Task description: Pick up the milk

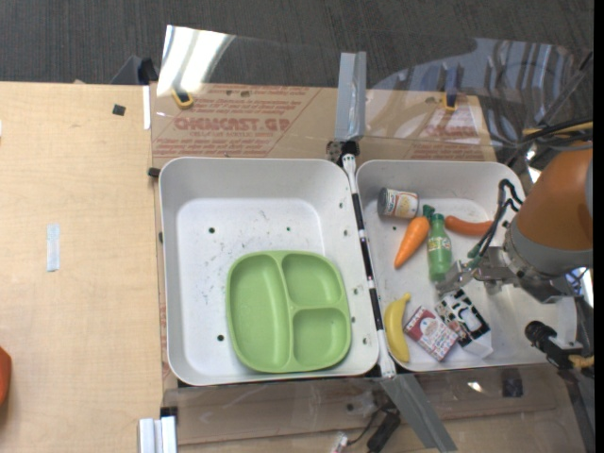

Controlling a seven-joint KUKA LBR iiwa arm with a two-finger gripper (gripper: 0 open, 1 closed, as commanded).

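A green tray (288,311) lay in the left bin (184,253). In the right bin (528,347), the milk (464,314) lay flat beside a red carton (430,333), unlifted. The gripper (469,274) hovered just above it, its spread impossible to tell; the pick remained to be done.

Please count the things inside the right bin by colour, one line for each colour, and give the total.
Orange: 2, carrot and orange sausage-shaped item
Green: 1, bottle
Yellow: 1, banana
Red and white: 1, carton
Black and white: 1, carton
Beige: 1, can
Total: 7
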